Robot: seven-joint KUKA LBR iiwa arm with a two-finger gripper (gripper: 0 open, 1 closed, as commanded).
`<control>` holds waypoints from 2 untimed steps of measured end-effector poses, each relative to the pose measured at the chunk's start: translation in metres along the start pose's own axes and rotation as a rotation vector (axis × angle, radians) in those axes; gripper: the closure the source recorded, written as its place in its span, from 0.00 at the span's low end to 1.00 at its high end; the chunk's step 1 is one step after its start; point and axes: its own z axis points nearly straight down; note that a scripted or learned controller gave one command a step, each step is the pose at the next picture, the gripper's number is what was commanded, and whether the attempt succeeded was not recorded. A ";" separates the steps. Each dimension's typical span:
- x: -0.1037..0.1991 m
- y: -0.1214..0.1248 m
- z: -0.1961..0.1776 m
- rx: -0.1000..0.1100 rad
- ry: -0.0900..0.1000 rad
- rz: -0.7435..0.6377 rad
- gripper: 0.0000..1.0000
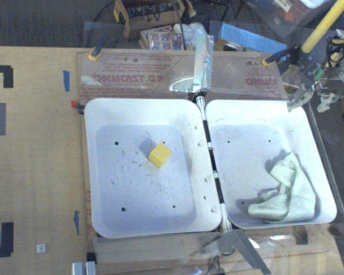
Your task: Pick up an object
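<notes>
Bins, 2 of them, sit side by side on the surface [34, 153]: a yellow block [159, 154] lies loose mid-left bin [97, 119], a crumpled cloth [286, 193] against the right bin [241, 119] corner; I cannot tell the claw's state.

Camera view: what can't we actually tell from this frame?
- Gripper: at the right bin's far right corner, small and lost in cable clutter; finger state unreadable.
- Arm: cut off by the top right edge.
- Cloth: crumpled, its folds could cover something underneath.
- Yellow block in the left bin: too small to tell the material.
</notes>
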 end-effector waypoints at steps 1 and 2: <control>-0.008 0.006 0.089 0.001 -0.001 -0.144 0.00; 0.099 -0.005 0.039 0.000 0.000 -0.490 0.00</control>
